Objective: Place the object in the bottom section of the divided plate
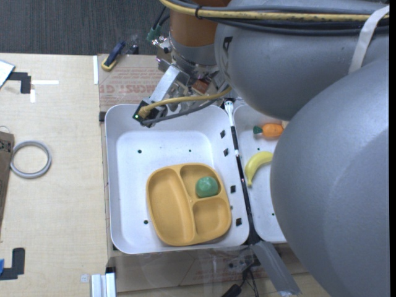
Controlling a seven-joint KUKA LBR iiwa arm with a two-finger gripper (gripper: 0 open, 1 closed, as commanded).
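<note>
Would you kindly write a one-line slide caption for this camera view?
Green object sits in the yellow divided plate's upper-right section, left bin; banana lies in the right bin.

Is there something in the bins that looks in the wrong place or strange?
The green object lies in the plate's upper right section, not the bottom section the task names. The plate also sits turned at a slant in the left bin. The banana and carrot look ordinary.

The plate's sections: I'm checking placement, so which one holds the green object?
The upper right section of the yellow divided plate holds the green object; the other two sections are bare.
</note>
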